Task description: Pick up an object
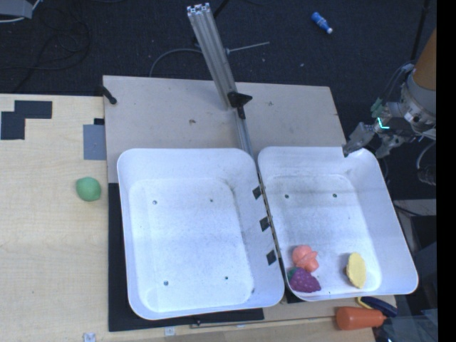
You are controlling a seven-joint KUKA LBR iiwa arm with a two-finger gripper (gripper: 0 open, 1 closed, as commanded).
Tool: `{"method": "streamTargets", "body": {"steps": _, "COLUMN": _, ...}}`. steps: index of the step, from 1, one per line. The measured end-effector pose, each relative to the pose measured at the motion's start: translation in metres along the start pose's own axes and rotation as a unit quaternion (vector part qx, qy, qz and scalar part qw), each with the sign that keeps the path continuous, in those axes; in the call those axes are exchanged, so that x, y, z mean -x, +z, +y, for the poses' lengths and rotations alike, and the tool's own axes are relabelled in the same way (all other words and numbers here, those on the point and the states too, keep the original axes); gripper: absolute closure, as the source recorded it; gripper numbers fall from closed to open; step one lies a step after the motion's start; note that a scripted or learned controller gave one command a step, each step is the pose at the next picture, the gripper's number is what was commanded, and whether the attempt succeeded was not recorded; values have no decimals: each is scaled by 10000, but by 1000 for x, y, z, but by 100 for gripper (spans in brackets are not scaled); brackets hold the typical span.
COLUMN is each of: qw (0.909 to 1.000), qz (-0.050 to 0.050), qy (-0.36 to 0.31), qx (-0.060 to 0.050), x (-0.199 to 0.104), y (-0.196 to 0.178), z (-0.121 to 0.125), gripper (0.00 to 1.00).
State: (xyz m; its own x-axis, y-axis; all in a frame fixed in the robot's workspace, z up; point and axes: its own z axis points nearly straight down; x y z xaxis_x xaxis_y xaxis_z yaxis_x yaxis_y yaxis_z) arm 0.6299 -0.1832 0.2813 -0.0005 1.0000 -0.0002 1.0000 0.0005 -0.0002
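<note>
gripper (354, 142): at right bin's (335, 164) far right corner, can't tell its state | targets: orange toy (305, 256), purple grapes (305, 282), yellow piece (355, 270) at near end | you should pick the yellow one, it lies apart

The grey arm (420, 95) enters at the far right of the scene, its orange band (427, 63) showing at the edge above the wrist. The wrist slants down and to the left, ending in the gripper (356, 142), which hangs low at the far right, fingertips pointing left and downward.
</note>
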Motion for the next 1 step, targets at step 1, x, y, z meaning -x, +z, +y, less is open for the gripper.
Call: {"method": "streamTargets", "body": {"steps": 1, "qw": 10000, "qz": 0, "qy": 0, "qx": 0, "x": 0, "y": 0, "z": 0, "gripper": 0}}
